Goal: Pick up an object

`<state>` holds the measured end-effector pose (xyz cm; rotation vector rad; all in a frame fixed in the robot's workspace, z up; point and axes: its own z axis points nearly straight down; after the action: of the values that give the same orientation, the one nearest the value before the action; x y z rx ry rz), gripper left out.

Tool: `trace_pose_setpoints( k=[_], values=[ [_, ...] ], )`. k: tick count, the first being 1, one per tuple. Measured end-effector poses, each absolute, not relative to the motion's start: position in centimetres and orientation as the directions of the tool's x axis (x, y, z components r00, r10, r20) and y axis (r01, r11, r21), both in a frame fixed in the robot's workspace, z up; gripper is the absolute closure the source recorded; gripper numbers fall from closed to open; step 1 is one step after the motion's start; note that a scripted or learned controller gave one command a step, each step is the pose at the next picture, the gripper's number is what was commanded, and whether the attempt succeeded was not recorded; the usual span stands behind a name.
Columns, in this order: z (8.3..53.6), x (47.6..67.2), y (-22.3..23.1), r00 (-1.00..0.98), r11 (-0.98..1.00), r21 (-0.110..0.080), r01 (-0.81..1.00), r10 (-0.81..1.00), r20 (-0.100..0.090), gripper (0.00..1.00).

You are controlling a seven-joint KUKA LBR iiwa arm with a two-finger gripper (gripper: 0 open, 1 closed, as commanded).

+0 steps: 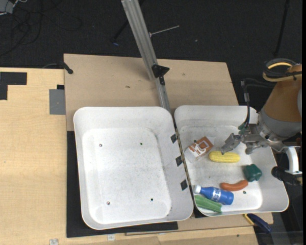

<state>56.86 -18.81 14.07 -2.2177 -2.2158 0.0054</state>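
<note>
Camera view: right bin holds yellow corn beside the splayed, unladen tool.

The arm is reaching in from the right, its hand hanging low in the right bin, just above the yellow toy. A small orange-and-white box is lying beside it. Nearer the front are lying a green block, an orange sausage, a blue bottle and a green pod.
</note>
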Motion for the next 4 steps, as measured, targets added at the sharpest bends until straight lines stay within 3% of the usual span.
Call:
trace_pose_setpoints(
  k=[1, 2, 3, 4],
  values=[
    [15.3, 56.9, -19.0, 0.005, -0.005, -0.004, 1.0, 1.0, 0.001, 1.0],
    [21.6, 56.8, -19.3, 0.0, 0.0, 0.004, 1.0, 1.0, -0.001, 1.0],
    [24.5, 56.9, -19.4, -0.001, 0.001, 0.001, 1.0, 1.0, -0.001, 1.0],
    [23.5, 58.4, -14.3, -0.005, 0.005, -0.003, 1.0, 1.0, 0.003, 1.0]
  ],
)
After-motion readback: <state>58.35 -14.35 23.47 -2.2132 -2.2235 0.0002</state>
